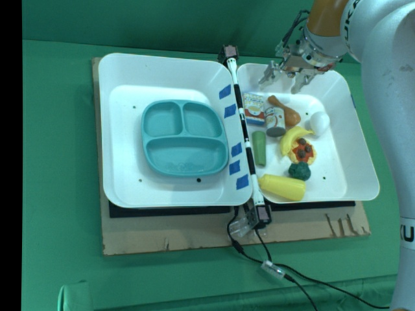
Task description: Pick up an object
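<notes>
Gripper (285,78) hangs over the far end of the right bin (355,167), fingers spread apart, nothing between them. Just below it lies the drumstick (285,109), long axis diagonal: thin end toward the gripper, fat end toward the white egg (319,121). Can (275,120) touches the drumstick's near side.

The grey arm (389,76) is seen reaching in from the right, bent over at the orange band (331,2). The tool (283,78) is pointed downward, its fingers (266,76) spread apart, nothing gripped between them.
</notes>
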Motion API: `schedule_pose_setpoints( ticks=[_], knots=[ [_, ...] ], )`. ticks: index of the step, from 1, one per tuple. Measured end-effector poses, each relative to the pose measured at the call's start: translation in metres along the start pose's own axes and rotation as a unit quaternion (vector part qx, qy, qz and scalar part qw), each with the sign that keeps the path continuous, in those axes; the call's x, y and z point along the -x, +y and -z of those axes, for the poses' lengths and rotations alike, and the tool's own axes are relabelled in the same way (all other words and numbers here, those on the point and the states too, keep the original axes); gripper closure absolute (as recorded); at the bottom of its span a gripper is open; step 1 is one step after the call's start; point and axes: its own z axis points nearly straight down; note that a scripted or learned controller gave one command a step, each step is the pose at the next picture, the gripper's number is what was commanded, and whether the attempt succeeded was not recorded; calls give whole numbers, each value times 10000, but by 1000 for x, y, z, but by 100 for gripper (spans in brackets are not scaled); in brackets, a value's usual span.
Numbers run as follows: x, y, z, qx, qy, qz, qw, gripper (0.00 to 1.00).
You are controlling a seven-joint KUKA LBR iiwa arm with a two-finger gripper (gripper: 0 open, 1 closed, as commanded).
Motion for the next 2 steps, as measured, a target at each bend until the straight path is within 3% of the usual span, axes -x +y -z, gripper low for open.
schedule_pose_setpoints(
  ticks=[1, 2],
  knots=[
    [5, -110, 0, -33, 31, -4, 10000, 0],
    [7, -108, 15, 33, 20, -34, 10000, 100]
  ],
)
